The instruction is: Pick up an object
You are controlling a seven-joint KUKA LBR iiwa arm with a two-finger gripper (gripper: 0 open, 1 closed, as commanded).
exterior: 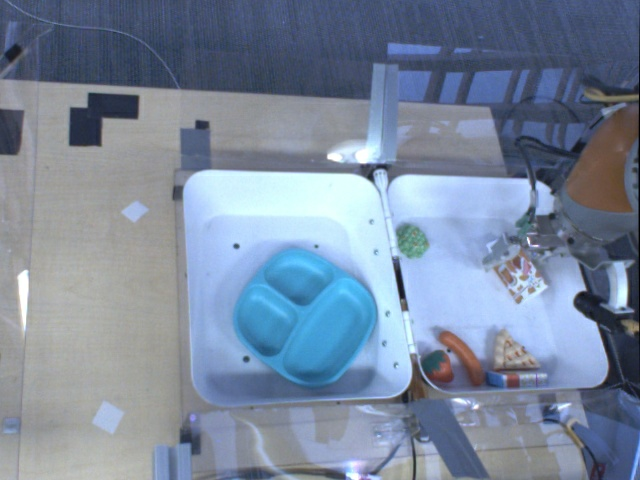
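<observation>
A blue plate (305, 315) sits in a white bin (210, 208). The ball (411, 239) is green, the sausage (460, 353) orange-red.

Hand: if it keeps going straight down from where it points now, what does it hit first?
Likely the patterned packet, lying just under the hand in the right bin. Depth is unclear from this slanted view.

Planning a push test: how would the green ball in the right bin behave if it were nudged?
The green ball looks round, so it would probably roll rather than slide. Its bumpy surface may slow it slightly. It sits close to the right bin's left wall, so a push leftward would likely just stop it there.
</observation>
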